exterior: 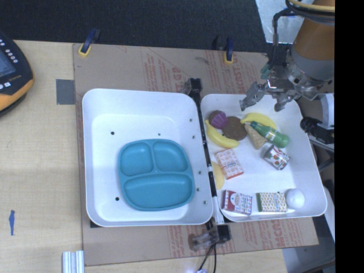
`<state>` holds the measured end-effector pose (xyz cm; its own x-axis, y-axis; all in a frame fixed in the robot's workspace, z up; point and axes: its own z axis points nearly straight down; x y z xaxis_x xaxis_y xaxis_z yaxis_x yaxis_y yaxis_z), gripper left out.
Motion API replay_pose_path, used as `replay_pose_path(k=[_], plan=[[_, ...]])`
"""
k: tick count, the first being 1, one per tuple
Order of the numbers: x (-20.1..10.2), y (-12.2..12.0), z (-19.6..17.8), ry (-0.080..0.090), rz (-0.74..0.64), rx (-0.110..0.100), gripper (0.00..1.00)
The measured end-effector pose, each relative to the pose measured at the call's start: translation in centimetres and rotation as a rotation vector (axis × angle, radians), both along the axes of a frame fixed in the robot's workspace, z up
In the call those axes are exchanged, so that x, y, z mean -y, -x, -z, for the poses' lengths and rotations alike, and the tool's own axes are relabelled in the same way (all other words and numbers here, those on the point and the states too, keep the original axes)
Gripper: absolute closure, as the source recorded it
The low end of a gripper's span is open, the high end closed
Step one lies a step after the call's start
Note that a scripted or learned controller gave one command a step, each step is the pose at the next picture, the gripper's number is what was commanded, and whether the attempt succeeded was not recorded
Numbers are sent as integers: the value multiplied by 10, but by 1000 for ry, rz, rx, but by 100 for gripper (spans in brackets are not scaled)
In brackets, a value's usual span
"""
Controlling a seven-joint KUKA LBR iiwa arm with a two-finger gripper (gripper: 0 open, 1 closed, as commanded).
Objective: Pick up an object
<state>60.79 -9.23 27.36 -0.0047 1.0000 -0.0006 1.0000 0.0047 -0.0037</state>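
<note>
My gripper (264, 103) hangs over the far end of the right bin (311, 152), open, with nothing between its fingers. Just below it lie a yellow banana-shaped toy (259, 118) and a green bottle (271, 133). To their left sit a purple toy (218, 119), a brown round piece (234, 128) and a second banana (219, 137). Further forward I see a small can (276, 157), a red-and-white packet (229, 165), a red carton (236, 202), a green carton (271, 201) and a white ball (294, 198).
The left bin (102, 152) holds a blue divided plate (156, 173). Both bins rest on a cardboard sheet (142, 67) clamped at the back. An orange and black device (11, 67) lies at the bench's far left.
</note>
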Motion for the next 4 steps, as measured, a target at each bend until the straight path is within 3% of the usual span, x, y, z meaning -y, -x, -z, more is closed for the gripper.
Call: replay_pose_path(k=[1, 2, 3, 4], plan=[[76, 17, 166, 0, 5, -10, 0], [64, -46, 184, -4, 5, -22, 0], [59, 28, 179, 0, 3, 1, 0], [44, -37, 178, -8, -10, -34, 0]])
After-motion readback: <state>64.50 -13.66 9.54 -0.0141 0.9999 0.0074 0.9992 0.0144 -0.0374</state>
